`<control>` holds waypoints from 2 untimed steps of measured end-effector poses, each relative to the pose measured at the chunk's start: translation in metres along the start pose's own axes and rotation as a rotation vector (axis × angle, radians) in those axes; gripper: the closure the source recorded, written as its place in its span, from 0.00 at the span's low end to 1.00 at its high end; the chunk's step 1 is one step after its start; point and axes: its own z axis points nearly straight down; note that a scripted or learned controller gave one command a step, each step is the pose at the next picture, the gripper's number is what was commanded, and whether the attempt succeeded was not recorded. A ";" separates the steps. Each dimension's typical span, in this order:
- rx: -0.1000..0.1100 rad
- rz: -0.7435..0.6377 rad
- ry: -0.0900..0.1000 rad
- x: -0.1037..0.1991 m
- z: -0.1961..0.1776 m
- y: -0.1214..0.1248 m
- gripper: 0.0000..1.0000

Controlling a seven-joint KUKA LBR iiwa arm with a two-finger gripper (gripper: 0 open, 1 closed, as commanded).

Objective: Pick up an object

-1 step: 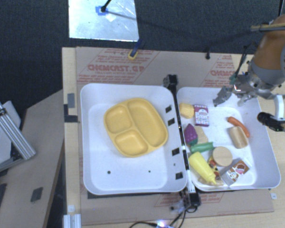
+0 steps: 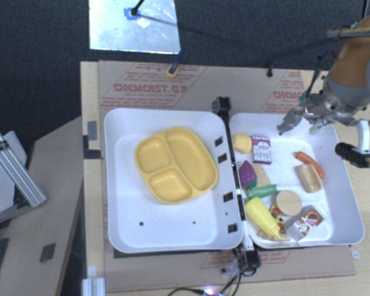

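My gripper (image 2: 301,123) hangs at the far right corner of the right bin (image 2: 345,196), open, with nothing between its fingers. Toy food lies in that bin below and left of it: a yellow lemon (image 2: 242,143), a red and white packet (image 2: 261,149), a purple eggplant (image 2: 247,174), a green pod (image 2: 263,190), a yellow bottle (image 2: 262,217), a tan round disc (image 2: 288,202), a brown carton (image 2: 303,222), a bread roll (image 2: 309,178) and an orange sausage (image 2: 308,162). The packet is the piece nearest the gripper.
A yellow divided plate (image 2: 176,164) sits in the left bin (image 2: 120,227). A black ridge (image 2: 231,165) separates the two bins. A black part of the arm (image 2: 354,155) juts over the right bin's right rim. A silver sheet (image 2: 134,17) lies beyond the bench.
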 end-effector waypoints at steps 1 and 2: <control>0.003 -0.002 0.001 0.008 0.049 0.006 0.00; -0.002 -0.002 0.002 0.009 0.098 0.008 0.00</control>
